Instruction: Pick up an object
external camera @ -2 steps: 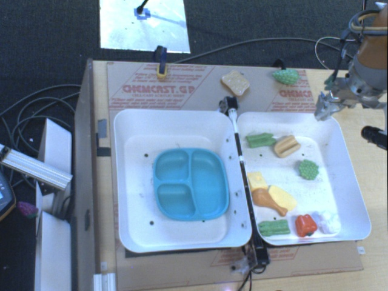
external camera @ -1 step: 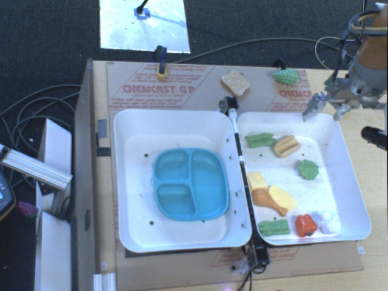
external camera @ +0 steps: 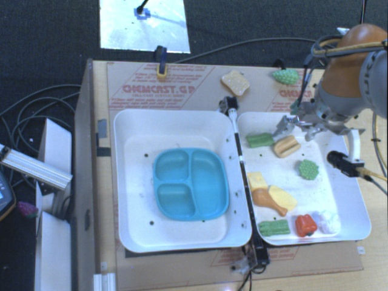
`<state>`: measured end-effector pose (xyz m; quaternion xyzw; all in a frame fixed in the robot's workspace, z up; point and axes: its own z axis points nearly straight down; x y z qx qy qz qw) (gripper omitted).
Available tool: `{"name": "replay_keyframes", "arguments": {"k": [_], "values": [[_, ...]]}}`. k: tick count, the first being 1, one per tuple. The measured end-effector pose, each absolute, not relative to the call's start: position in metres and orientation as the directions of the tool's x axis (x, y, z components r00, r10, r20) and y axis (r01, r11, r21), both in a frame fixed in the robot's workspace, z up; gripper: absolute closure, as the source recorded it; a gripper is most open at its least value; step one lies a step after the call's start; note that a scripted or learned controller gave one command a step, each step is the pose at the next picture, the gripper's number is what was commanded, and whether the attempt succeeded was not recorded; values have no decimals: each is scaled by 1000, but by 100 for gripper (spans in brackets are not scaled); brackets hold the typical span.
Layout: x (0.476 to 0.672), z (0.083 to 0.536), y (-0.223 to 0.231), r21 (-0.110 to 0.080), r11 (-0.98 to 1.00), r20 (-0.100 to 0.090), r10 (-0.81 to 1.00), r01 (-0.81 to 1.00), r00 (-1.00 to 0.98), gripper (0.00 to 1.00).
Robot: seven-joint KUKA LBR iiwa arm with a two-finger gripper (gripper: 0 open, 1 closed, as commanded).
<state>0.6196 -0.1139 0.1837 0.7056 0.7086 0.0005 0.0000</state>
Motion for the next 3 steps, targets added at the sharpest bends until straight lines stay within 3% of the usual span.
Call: {"name": "replay_keyframes", "arguments": {"k": [1,2,3], "values": [[609,167,-155,1,1,-2,1000,1000,-1,0],[584,134,-189,1,1,-1,1000,1000,-1,0],[565,93,-181,0,1,0,1000,1000,-1,0]]}}
